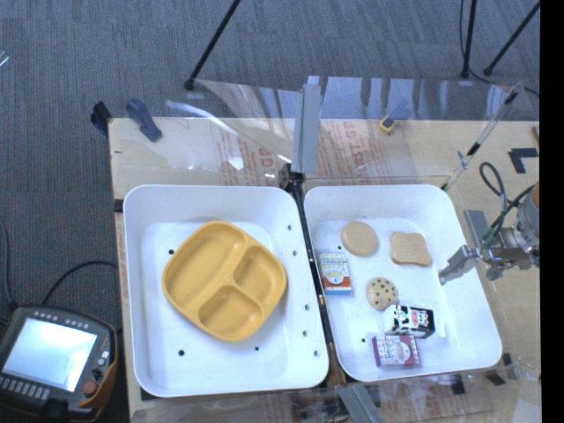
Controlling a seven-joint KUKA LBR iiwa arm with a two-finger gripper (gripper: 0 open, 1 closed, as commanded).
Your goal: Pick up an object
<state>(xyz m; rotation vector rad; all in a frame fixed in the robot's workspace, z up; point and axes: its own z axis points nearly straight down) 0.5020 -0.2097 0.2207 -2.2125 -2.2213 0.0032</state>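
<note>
You've got two shallow white plastic bins (pixel 141 227) (pixel 467 236) here, and one yellow three-compartment plastic tray (pixel 225 280) sits in the left one. The right one gives you three flat toy biscuits: a round tan one (pixel 359 238), a bread-slice-shaped one (pixel 410 248), a chocolate-chip one (pixel 382 293). Add three small printed cartons (pixel 334 271) (pixel 412 320) (pixel 396 351).

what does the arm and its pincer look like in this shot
At the view's right edge, the pincer is a grey metal piece with pale, flat fingers. Behind it sits a silvery metallic wrist block, with thin dark cables looping above it.
</note>
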